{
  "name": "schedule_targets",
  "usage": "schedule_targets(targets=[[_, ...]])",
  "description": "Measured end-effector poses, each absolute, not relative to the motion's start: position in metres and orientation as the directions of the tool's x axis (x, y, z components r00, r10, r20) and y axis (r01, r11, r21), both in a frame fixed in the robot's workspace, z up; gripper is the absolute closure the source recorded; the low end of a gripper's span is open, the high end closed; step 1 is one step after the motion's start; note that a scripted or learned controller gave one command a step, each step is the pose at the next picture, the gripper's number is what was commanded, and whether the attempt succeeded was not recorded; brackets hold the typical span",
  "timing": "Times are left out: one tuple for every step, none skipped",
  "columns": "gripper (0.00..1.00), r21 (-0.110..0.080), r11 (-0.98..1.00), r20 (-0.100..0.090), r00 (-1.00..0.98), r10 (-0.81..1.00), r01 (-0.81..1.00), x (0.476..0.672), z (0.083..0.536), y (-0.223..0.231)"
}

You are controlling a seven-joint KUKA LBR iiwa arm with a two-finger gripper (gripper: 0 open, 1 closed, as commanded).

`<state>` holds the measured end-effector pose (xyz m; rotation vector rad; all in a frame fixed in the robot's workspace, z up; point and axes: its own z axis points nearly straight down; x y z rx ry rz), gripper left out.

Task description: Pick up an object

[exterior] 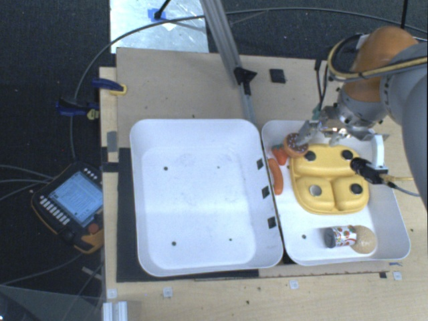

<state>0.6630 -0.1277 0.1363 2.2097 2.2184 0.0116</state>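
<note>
Yellow moulded plastic, a three-lobed toy [327, 179], sits in the upper half of the right bin [394, 236] and is the largest candidate for the pick. We log the other contents: an orange carrot-like piece [275, 173] lying along the bin's left wall, long axis running up-down in the frame; a small round reddish-brown object [293, 142] at the toy's upper-left corner; and a small can with a tan ball-like end [350, 238] lying on its side near the lower edge of the bin. Left bin [147, 246] noted beside it.

The gripper [309, 134] hangs at the upper-left corner of the right bin, its metal tip just beside the round reddish-brown object and directly above-left of the yellow toy. The arm [388, 65] enters from the upper right of the frame. We cannot tell the gripper's state; the tip is small and partly masked by the wrist body. Nothing is visibly held.

Our judgement: the round object lies nearest, down and to the left of the tip, so the next move probably needs only a short descent. The toy edge crowding that spot could foul the approach.
</note>
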Motion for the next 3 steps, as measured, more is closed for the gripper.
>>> schedule_targets(targets=[[0.00, 0.014, 0.003, -0.003, -0.003, 1.000, 1.000, 0.664, 0.132, -0.129], [1.00, 0.012, 0.006, -0.002, -0.006, 1.000, 1.000, 0.663, 0.139, -0.128], [1.00, 0.009, 0.006, -0.001, -0.006, 1.000, 1.000, 0.668, 0.204, -0.123]])
